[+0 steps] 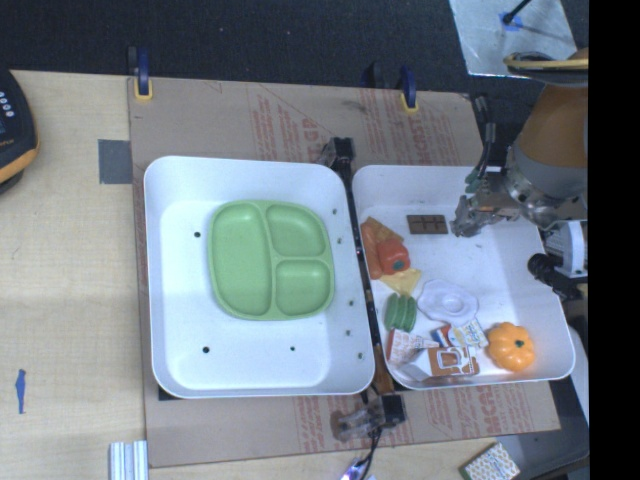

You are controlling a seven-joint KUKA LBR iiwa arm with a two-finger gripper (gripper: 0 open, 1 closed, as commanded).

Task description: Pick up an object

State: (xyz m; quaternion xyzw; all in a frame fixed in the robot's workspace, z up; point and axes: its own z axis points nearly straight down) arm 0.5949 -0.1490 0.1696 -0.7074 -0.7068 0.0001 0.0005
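The right bin [520, 268] holds several small items: a dark brown chocolate bar [427, 225] near the back, an orange-red toy food piece [385, 250] by the left wall, a green pepper [401, 313], a clear plastic lid [446, 299], a printed packet [440, 351] and an orange pumpkin [511, 347] at the front right. My gripper [470, 221] hangs over the back of this bin, just right of the chocolate bar, pointing down. I see nothing between its fingertips.
The left bin [180, 348] contains a green divided plate [270, 258]. Blue clamps [143, 73] hold the cardboard sheet at the back edge. A dark device [15, 123] lies at the far left of the bench.
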